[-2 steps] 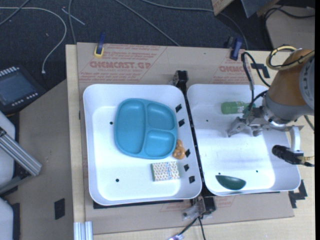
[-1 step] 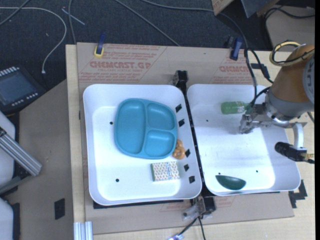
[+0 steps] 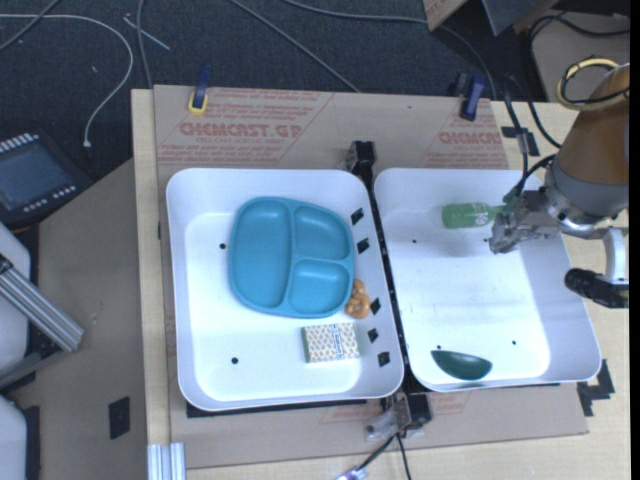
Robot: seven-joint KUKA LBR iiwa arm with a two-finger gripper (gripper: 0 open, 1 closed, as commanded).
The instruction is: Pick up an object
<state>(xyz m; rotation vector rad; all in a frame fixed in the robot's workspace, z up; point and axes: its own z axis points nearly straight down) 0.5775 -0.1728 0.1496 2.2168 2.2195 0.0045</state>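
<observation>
Two white bins sit on the counter [image 3: 150,268]. Claw [image 3: 505,230] hangs in the right bin [image 3: 480,298], just beside a green bottle [image 3: 464,215]; grip state unclear.

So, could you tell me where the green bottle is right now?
The green bottle lies in the right bin near its far edge, just left of the gripper.

2 white bins [image 3: 190,298], blue divided plate [image 3: 290,258], patterned packet [image 3: 331,342], green bottle [image 3: 464,215], dark green bowl [image 3: 461,365]

Glossy white plastic bins [image 3: 200,298] sit on matt brown cardboard [image 3: 300,118]; the smooth blue divided plate [image 3: 290,258] looks like matt plastic.
</observation>
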